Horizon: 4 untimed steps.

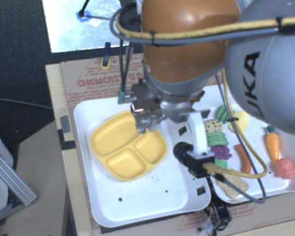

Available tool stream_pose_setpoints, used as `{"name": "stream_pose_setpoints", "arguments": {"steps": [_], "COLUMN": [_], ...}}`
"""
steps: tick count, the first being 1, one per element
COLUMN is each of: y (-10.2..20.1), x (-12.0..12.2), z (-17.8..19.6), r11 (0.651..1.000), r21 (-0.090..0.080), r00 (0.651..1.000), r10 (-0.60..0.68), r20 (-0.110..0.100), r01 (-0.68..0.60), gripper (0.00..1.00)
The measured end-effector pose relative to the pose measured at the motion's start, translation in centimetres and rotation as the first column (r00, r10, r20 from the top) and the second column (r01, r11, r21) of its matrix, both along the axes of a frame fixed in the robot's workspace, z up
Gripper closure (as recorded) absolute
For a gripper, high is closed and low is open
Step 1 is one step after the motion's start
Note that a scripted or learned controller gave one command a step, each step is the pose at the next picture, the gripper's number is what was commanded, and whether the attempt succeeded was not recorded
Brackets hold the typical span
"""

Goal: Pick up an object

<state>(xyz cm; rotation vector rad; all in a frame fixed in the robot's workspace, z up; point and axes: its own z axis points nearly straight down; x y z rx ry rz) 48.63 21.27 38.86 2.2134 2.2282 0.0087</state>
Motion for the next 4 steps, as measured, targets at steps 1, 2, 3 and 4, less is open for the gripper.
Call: {"name": "stream_pose_setpoints", "arguments": {"steps": [1,2,3,4], "y": [0.0,2.3,1.9,-5.0], "x": [0.1,0.0,13.4,8.9], "z": [0.9,4.6,-12.3,-13.6], "r11": [1.000,1.000,1.000,1.000], "r21": [-0.001,0.000,-0.008,-0.006], "r00": [1.000,1.000,1.000,1.000], "r10": [0.005,0.000,-0.010,-0.011], "r20": [0.000,0.000,-0.008,-0.009], "r01": [-0.005,0.000,0.010,0.011], "gripper": [1.00,1.00,1.00,1.00]}}
